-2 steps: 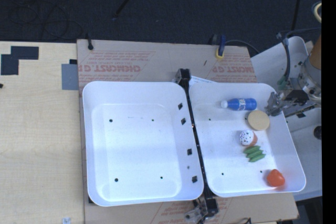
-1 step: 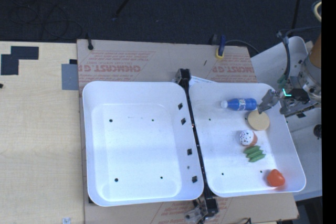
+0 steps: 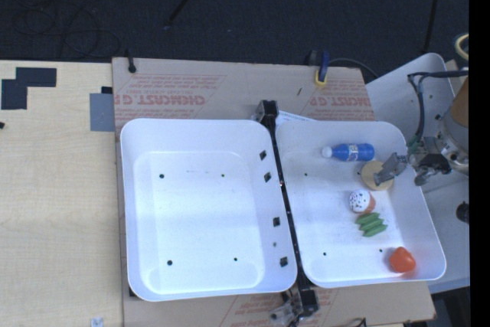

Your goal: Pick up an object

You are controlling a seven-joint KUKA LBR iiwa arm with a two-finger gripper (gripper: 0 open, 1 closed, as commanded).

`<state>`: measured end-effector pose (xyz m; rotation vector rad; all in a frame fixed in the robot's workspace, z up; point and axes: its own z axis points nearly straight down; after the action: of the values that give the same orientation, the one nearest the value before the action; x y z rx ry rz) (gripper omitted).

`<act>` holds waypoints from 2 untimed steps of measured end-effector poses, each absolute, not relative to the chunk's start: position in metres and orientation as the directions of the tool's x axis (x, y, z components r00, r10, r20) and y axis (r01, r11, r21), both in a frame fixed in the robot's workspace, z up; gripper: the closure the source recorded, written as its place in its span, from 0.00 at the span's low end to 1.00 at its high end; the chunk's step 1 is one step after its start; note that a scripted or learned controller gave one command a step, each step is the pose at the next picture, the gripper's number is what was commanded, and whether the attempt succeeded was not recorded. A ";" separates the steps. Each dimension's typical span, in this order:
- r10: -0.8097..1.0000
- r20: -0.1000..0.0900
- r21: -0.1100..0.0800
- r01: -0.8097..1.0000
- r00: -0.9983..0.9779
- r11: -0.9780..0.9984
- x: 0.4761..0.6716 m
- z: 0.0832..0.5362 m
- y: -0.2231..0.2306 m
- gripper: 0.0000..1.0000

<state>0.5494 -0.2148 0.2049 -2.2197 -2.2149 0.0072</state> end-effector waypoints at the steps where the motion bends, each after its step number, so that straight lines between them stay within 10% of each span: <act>1: 1.000 -0.003 0.007 1.000 -0.003 0.003 0.613 0.262 -0.213 0.00; 2: 1.000 -0.001 0.002 1.000 -0.002 0.002 0.645 0.268 -0.214 0.00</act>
<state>0.6453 -0.2138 0.2680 -2.2214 -2.2249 -0.0010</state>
